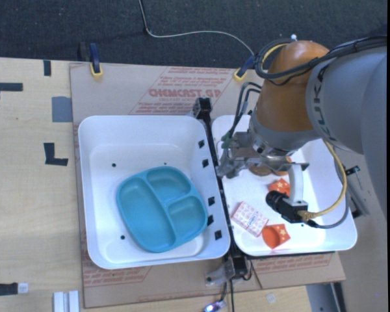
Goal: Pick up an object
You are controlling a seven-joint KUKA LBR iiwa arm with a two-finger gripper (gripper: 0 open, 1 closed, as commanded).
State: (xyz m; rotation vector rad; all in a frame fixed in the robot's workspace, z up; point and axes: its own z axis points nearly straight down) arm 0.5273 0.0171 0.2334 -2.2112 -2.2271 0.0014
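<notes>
Packet (pixel 249 218) with a pink-and-white pattern lies flat on the floor of the right-hand bin (pixel 338 242), toward its near left corner. It sits a little below the jaws in the view and is not touching them. The jaws hang over the left edge of that same bin, close to the wall it shares with its neighbour. The wrist hides them from above, so I cannot tell whether they are open or closed, and nothing can be seen held between them. Just to their right, a brownish thing (pixel 264 169) peeks out from under the wrist; it may be a small rounded item, but too little shows to be sure. Beside it, further right, lies a small orange piece (pixel 280 186). A second orange piece (pixel 275 236), crumpled, rests near the bin's front wall, just right of the packet.

The grey arm (pixel 351 103) with its orange band reaches in from the right and covers the far half of this bin. In the left-hand bin (pixel 94 174), a blue divided plate (pixel 161 207) lies tilted across the floor. Both bins stand on a brown sheet (pixel 175 93) printed in red, which rests on the pale counter (pixel 26 174). A thin cable (pixel 182 34) trails across the dark floor beyond.
</notes>
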